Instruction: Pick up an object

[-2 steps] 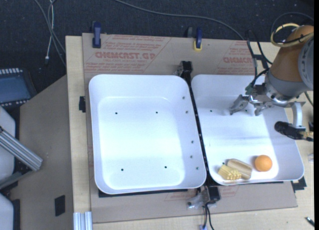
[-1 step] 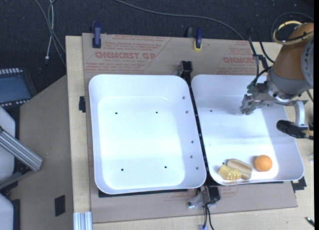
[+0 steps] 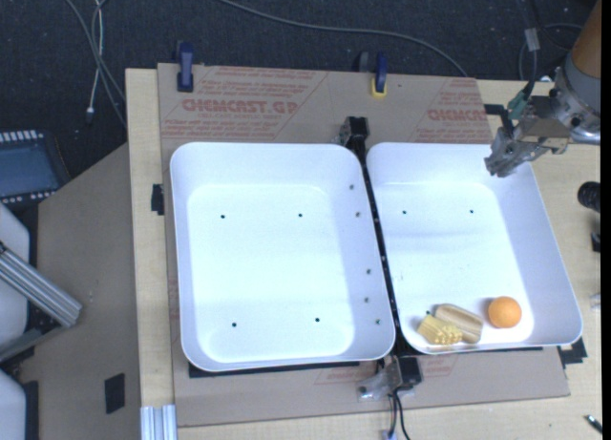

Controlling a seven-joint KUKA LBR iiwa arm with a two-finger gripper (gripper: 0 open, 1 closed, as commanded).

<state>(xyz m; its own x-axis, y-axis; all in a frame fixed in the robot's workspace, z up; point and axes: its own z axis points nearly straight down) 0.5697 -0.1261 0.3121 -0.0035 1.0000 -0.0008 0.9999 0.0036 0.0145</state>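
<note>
1. While our gripper (image 3: 503, 163) hangs over the upper rim of the right bin (image 3: 535, 209), at about one o'clock of that bin, we cannot tell how its claw stands; the view is too small and cluttered there.
2. We see nothing between its tips, so we count nothing as picked up yet.
3. What we could pick lies at the far side of that bin, toward five and six o'clock: an orange ball (image 3: 504, 312), a tan bread-like roll (image 3: 459, 321) and a yellow corn-like piece (image 3: 440, 332) touching the roll.
4. Our first risk: all three sit close to the near wall, so a descent could land a finger on the rim instead of the floor.
5. Second risk: the ball looks round and smooth, and we judge it may roll or squirt out as the claw closes.
6. Third risk: roll and corn piece touch, so a grab may push one aside or catch both badly.
7. The left bin (image 3: 191, 238) offers us no target.
</note>
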